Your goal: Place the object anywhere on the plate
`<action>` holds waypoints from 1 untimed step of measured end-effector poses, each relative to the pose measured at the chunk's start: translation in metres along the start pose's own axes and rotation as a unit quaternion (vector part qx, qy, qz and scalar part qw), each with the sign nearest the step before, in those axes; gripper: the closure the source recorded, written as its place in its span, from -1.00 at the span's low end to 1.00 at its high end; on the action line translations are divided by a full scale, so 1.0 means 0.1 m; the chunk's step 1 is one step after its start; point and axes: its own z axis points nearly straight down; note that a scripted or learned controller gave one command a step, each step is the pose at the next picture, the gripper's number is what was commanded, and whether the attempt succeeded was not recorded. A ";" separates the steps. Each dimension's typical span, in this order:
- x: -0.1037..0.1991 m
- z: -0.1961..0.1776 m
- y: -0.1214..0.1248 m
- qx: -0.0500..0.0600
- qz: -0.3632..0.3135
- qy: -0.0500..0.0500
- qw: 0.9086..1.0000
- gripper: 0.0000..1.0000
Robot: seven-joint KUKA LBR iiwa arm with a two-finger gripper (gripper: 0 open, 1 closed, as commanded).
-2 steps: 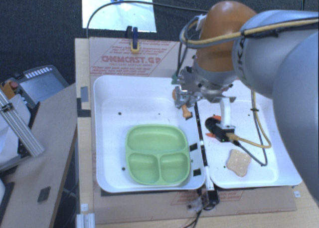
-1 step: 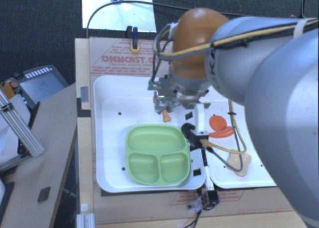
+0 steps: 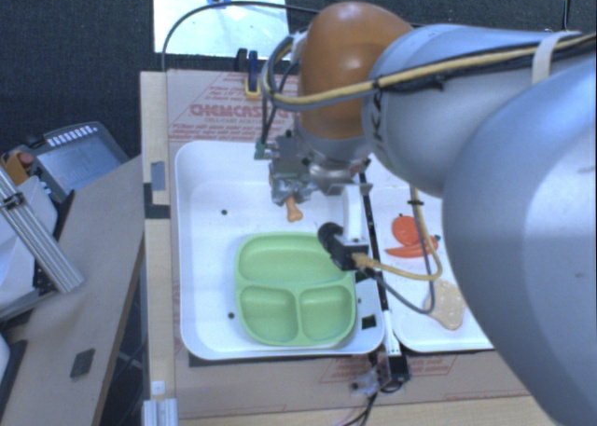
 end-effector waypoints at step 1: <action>-0.02 0.01 0.00 0.001 0.002 -0.001 1.000 -1.00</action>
